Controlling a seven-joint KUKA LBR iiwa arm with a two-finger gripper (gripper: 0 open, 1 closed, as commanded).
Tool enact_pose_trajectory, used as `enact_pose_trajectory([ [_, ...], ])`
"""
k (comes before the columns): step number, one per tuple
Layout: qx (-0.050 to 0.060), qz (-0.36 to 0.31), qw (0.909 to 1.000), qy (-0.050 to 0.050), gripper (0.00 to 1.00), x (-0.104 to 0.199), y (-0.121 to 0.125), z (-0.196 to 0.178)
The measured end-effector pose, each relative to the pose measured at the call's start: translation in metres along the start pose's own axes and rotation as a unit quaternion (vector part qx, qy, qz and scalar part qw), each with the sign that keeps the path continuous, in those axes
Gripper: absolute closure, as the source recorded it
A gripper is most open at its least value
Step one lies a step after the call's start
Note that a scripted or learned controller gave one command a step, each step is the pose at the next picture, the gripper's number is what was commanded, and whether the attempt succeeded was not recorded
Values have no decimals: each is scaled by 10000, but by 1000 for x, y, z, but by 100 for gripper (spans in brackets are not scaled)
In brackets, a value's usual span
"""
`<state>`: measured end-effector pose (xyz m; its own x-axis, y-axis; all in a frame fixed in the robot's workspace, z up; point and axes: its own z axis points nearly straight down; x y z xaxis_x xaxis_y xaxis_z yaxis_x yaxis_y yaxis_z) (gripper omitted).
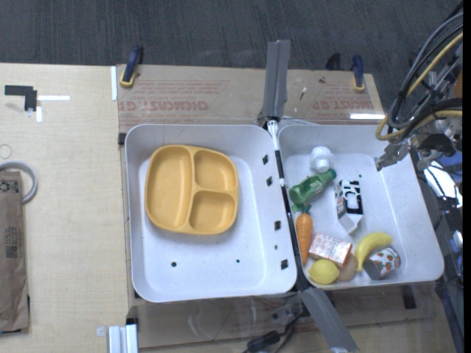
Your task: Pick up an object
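Note:
The right bin (401,212) holds several objects. A green bottle (312,185) with a white cap lies at its upper left, with a carrot (304,231) below it. A black-and-white carton (349,198) lies in the middle. Along the front are an orange snack box (330,248), a lemon (324,271), a banana (372,245) and a small patterned can (381,262). My gripper (388,157) hangs over the bin's upper right rim, apart from all of them and about a hand's width right of the carton. Nothing shows in it.
The left bin (147,271) carries a yellow divided plate (193,190). A grey divider (277,79) runs between the bins. Cables and the arm (430,116) crowd the right edge. A brown paper bag (13,248) lies on the bench at far left.

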<state>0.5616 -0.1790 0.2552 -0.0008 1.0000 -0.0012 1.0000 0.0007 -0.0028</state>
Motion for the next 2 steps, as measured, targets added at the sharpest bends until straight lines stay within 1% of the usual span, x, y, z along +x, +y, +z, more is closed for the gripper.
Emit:
enact_pose_trajectory([
  [1,-70,-431,9990,-13,0,22,61,153],
  [2,-10,487,9988,-3,0,92,44,63],
])
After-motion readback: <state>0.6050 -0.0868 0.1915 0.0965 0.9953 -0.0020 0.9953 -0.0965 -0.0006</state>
